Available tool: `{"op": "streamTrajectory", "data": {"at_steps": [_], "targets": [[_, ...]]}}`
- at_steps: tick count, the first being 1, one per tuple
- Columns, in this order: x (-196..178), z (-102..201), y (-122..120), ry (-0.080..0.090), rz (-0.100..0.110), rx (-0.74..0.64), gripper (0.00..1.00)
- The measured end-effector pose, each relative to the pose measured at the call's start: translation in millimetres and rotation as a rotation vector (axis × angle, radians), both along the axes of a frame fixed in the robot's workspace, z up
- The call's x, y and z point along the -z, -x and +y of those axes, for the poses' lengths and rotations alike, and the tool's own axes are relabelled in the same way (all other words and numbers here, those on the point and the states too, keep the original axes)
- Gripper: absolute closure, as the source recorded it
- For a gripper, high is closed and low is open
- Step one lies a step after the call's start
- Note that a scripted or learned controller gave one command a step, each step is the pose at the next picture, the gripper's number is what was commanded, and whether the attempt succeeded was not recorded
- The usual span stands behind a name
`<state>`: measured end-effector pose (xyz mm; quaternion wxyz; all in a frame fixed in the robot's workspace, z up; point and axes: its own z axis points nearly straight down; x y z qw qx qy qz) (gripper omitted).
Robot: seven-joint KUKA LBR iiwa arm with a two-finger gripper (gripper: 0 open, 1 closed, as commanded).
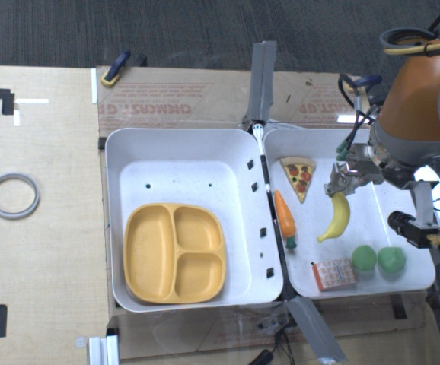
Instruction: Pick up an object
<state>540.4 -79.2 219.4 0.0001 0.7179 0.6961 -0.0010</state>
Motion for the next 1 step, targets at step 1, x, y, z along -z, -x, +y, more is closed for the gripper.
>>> {"op": "streamTrajectory", "data": {"at_steps": [1], "targets": [[-71.0,23.5,-29.0,0.000,0.001,-0.073,1.00]]}}
